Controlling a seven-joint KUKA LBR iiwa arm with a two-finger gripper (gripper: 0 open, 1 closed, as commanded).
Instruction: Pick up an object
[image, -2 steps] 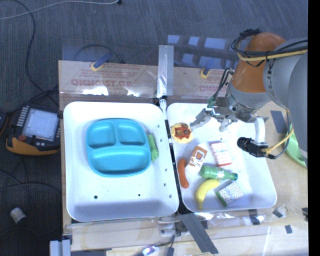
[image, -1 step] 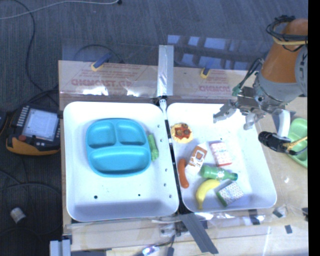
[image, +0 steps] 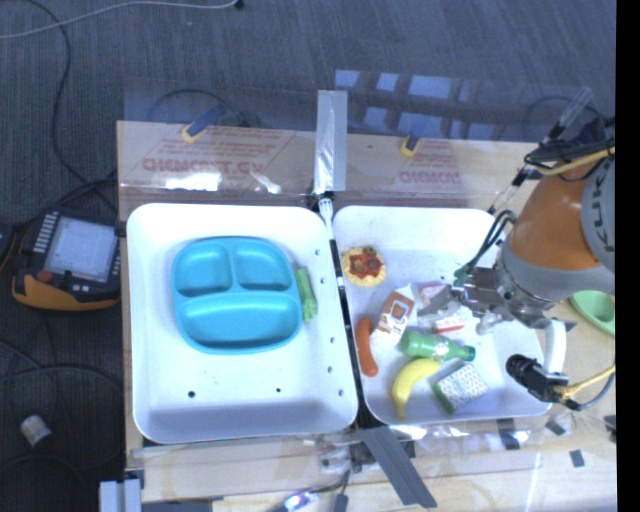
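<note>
The right bin holds a toy pizza slice, a white and orange carton, an orange sausage-like piece, a green bottle, a yellow banana and a small patterned box. My gripper hangs low over the bin's middle right, just above and right of the green bottle, beside a small white and red item. The wrist hides part of what lies under it. Nothing can be seen held.
The left bin carries a blue divided plate and a green pod along its right wall. A green object sits outside the right bin. A pendant lies on the floor at left.
</note>
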